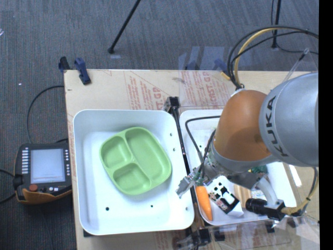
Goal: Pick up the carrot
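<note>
We see the metal two-finger gripper (193,183) low over the right white bin (291,184), its grey tips parted a little with nothing visibly between them, hovering just above the top end of the tapered orange carrot (204,202). The grey arm with its orange band (244,132) hangs over that bin from the right. Beside the carrot lies a black-and-white box (223,198), while left of the claw the other white bin (93,202) holds a green three-compartment plate (135,160).

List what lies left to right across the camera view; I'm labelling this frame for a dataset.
Teach pendant → green divided plate in the left bin → gripper → carrot → black-and-white box.
</note>
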You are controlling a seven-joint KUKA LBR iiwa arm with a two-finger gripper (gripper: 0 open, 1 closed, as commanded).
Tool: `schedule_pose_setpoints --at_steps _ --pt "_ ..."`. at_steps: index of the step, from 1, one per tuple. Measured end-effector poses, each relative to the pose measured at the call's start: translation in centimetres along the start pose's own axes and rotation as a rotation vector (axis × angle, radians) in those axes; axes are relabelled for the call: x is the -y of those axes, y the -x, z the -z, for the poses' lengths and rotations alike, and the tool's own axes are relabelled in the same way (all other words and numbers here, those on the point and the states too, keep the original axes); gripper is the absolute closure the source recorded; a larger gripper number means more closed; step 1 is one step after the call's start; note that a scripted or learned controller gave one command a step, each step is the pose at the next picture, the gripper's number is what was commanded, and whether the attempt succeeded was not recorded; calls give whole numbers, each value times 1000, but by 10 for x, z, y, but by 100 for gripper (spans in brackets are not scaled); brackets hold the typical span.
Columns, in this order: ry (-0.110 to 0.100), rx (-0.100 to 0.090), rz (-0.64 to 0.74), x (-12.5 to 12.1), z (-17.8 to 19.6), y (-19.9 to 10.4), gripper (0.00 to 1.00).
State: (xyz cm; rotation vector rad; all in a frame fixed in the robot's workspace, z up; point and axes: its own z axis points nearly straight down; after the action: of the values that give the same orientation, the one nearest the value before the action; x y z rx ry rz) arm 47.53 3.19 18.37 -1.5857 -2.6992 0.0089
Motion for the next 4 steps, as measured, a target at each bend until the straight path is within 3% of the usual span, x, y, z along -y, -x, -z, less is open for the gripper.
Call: schedule_pose_setpoints --at_steps 1,2,3,4 --pt "2 1 385 16 0 29 0" --pt "5 3 173 17 0 32 0" --pt "3 2 -303 21 0 39 0" --pt "1 0 38 3 0 5 0"
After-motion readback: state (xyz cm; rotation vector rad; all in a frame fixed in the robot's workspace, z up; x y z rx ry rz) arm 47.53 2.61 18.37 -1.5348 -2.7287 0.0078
